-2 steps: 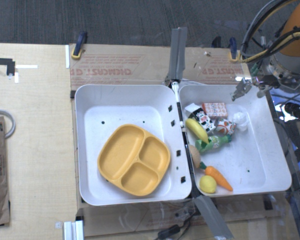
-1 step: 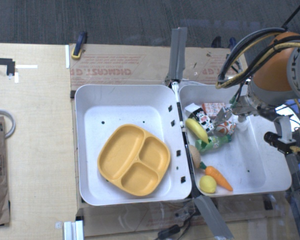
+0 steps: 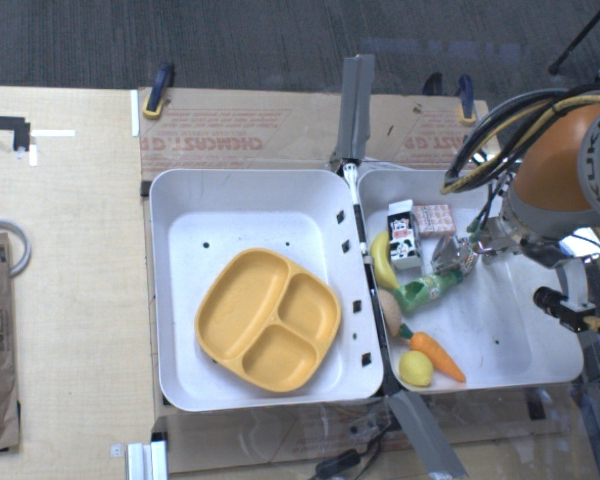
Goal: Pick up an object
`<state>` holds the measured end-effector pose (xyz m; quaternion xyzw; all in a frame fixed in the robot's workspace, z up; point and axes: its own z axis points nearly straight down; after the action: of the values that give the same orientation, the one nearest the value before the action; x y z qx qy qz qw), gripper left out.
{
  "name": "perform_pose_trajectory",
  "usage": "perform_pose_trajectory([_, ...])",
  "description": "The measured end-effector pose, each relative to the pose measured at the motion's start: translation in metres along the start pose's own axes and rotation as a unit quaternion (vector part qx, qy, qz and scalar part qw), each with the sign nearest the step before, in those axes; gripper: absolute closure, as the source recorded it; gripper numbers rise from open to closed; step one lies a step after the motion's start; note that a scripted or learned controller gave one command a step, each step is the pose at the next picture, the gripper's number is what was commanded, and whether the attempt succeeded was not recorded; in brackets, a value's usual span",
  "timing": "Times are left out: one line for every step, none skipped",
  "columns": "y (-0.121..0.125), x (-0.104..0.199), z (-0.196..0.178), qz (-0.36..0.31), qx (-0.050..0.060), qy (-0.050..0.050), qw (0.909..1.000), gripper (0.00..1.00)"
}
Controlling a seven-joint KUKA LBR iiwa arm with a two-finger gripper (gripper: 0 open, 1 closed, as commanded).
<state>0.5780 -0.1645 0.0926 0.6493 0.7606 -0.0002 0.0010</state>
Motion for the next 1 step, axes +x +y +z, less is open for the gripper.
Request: perform_pose_trajectory([-0.0221,0.0173,0.0006,-0.086,0.0,0.0,0.9963,0.0])
